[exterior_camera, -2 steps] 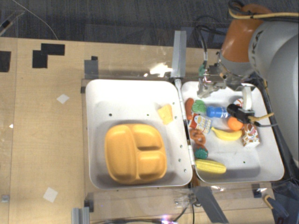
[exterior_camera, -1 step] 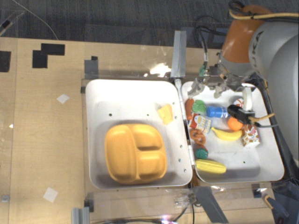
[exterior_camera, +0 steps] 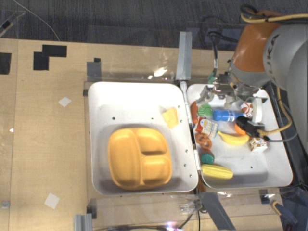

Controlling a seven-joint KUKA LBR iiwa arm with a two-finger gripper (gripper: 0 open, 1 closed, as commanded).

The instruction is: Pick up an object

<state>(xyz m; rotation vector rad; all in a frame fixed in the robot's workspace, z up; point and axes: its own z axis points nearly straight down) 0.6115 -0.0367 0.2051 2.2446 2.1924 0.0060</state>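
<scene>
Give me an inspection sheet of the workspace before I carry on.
Surface: wooden bench bearing left bin and right bin.
Job's things: banana, corn cob, blue bottle among toys in right bin.
Clutter: yellow divided tray, yellow wedge in left bin.
Grippers: gripper over right bin's far end.
Cables: black cable behind right bin.
Surroundings: black marks on bench; dark floor beyond.

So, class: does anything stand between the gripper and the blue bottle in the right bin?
Nothing visible does. The gripper hangs close behind the bottle in this view, with no object between them. A green toy crowds the bottle's left end, which might hamper a grasp.
</scene>
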